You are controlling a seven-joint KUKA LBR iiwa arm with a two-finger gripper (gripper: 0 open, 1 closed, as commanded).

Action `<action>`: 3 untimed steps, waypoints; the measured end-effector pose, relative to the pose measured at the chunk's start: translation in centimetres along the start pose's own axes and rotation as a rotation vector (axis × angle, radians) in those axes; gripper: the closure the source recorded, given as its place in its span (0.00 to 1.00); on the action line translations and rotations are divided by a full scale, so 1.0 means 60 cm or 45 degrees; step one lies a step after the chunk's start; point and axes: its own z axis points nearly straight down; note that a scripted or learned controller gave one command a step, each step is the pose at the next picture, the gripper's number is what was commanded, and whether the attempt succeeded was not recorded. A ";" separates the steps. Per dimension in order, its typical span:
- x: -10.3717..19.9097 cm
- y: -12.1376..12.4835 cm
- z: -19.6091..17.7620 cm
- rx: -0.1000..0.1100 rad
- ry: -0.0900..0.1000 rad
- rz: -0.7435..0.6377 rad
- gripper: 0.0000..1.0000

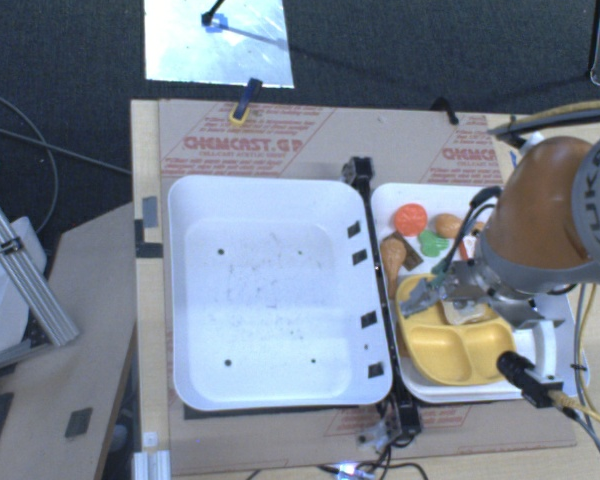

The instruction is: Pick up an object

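Observation:
My gripper (pixel 427 296) hangs low over the right bin (pixel 385 200), just above the back left rim of a yellow divided dish (pixel 458 350). Behind it in the same bin lie a red tomato (pixel 411 218), an orange-brown piece (pixel 447 226), a small green piece (pixel 432 243), a tan cone (pixel 393 256) and a brown block (pixel 413 255). A pale object (pixel 468 312) lies in the dish right beside the gripper, partly hidden by the wrist. The arm's grey and orange body covers the bin's right side. I see nothing clearly held.
The left white bin (pixel 270 288) sits beside the right one, with black clips (pixel 361 258) along the shared rim. Both rest on a cardboard-covered bench (pixel 270 138). A shiny sheet (pixel 218 26) lies behind, and metal framing (pixel 20 268) stands at far left.

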 end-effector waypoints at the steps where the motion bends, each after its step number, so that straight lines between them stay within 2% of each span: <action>1: 0.029 0.007 0.008 -0.001 -0.004 0.004 0.00; 2: 0.027 0.009 -0.010 -0.007 -0.005 0.007 1.00; 3: 0.118 0.009 -0.111 -0.011 -0.003 -0.002 1.00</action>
